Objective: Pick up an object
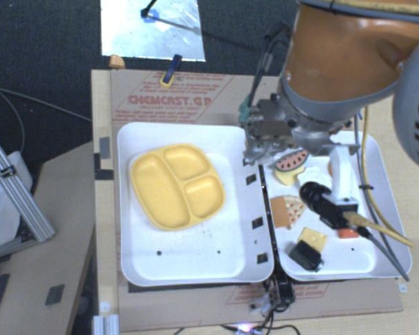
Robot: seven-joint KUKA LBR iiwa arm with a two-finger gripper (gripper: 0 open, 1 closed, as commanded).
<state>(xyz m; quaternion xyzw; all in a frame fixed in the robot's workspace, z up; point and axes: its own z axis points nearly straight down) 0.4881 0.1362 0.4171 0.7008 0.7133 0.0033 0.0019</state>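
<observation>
Bench: cardboard under two white bins (136, 260).
Left bin: yellow divided tray (177, 185), centre.
Right bin: watermelon slice (291, 162), 11 o'clock.
End effector (265, 145): above divider; grip state hidden, cannot tell.

Divided tray (176, 185) in left bin (188, 267)

Arm (356, 40): large rounded orange band, glossy, with a thin pale cable running across its top. Grey ring below the band; grey shell at far right bearing part of dark lettering. Wrist block: grey metal, boxy, with small dark fittings and a teal connector. Dark cables along the left side. Tool (260, 152): grey metal.
</observation>
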